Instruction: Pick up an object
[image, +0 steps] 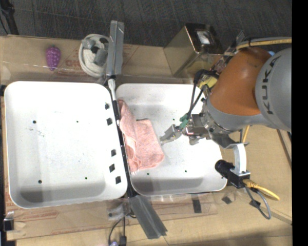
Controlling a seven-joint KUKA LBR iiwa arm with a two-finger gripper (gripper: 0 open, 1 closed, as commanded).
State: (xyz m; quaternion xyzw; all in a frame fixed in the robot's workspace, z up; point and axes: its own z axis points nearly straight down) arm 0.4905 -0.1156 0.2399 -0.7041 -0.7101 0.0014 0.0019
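We hover our gripper (pixel 170 134) just right of the pink cloth (pixel 140 140) in the right bin (pixel 195 181); jaws look open, holding nothing.

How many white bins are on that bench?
2, side by side. The left bin sits under the purple toy; the right bin has a pink cloth at its left side, with the gripper above.

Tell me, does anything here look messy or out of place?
The pink cloth lies crumpled in the right bin, bunched against the divider rather than flat. A purple grape-like toy sits on the bench outside both bins. The gripper hangs just beside the cloth.
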